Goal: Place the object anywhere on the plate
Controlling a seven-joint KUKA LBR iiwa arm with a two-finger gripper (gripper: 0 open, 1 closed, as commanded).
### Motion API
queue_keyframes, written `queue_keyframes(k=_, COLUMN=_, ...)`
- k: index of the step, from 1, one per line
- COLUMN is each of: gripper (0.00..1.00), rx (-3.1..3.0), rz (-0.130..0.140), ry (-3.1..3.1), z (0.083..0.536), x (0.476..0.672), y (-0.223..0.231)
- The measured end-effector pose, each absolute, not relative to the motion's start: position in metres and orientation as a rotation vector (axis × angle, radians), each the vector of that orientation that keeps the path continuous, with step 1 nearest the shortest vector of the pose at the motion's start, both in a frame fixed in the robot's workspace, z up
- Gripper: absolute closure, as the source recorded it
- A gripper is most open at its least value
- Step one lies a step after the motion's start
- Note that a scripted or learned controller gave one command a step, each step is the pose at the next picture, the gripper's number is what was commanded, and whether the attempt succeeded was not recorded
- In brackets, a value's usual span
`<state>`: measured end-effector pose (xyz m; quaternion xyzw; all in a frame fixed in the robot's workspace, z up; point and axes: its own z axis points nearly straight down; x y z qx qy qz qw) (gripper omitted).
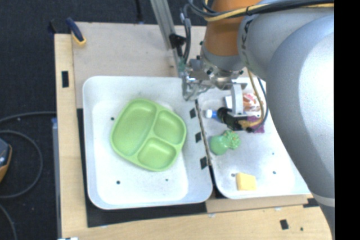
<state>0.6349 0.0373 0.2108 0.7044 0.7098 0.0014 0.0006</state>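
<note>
A light green plate with three compartments lies in the left bin, with nothing on it. In the right bin lie a green soft toy, a yellow block and a small blue and white item. My gripper hangs over the far end of the divider between the two bins, above and right of the plate. It stands apart from the green toy, which lies nearer the front. I see nothing held under the gripper.
A pink and white packet with a purple piece beside it lies under the arm in the right bin. A slanted metal post rises behind the bins. The large grey arm covers the right bin's far right side.
</note>
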Motion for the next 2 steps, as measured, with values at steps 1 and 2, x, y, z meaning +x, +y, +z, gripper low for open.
queue_keyframes(k=1, gripper=1.00, rx=2.211, rz=0.008, ry=2.229, z=0.2340, x=0.6546, y=0.0826)
queue_keyframes(k=2, gripper=0.00, rx=2.216, rz=0.000, ry=2.225, z=0.2326, x=0.6535, y=0.0791)
